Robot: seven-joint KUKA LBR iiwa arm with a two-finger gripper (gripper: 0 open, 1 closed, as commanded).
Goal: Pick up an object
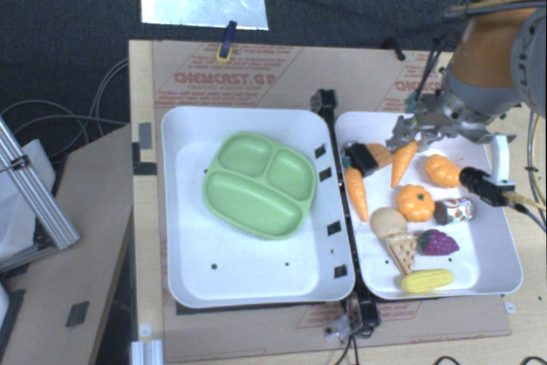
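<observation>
My gripper hangs over the far part of the right bin, just above the top of a carrot that lies pointing toward the near side. To its left, a second carrot lies by the bin's left wall, next to a black block. An orange fruit, a small pumpkin, a little can, purple grapes, an ice-cream cone and a yellow corn cob fill the bin. Nothing shows between the gripper's fingers.
The left bin holds a green divided plate. A black divider strip runs between the two bins. Bare bin floor lies at the near right of the right bin.
</observation>
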